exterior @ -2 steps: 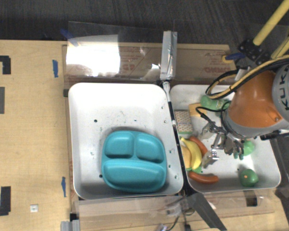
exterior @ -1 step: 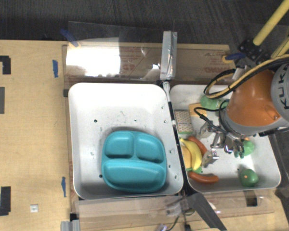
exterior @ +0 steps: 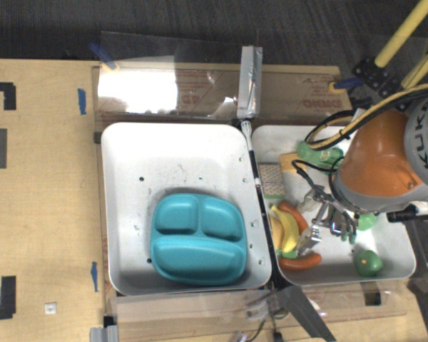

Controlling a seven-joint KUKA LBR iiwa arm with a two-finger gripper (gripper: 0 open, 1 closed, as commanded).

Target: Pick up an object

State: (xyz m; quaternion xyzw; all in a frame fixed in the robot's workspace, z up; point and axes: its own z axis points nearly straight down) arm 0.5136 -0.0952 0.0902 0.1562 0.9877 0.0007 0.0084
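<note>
My gripper (exterior: 310, 239) hangs low over the front left of the right bin (exterior: 399, 266), under the orange band of the arm (exterior: 374, 164). It sits right beside a yellow banana (exterior: 285, 231) and just above a red chili-like piece (exterior: 299, 263). Whether it touches either one is unclear. Another red-orange piece (exterior: 289, 211) lies along the banana's far side. A round green fruit (exterior: 369, 262) rests at the front right of the same bin, apart from the gripper.
A teal divided plate (exterior: 198, 246) lies in the front half of the left bin (exterior: 171, 152). In the right bin, a patterned flat piece (exterior: 272, 180) lies by the dividing wall and a light green item (exterior: 311, 152) shows behind the arm's cables.
</note>
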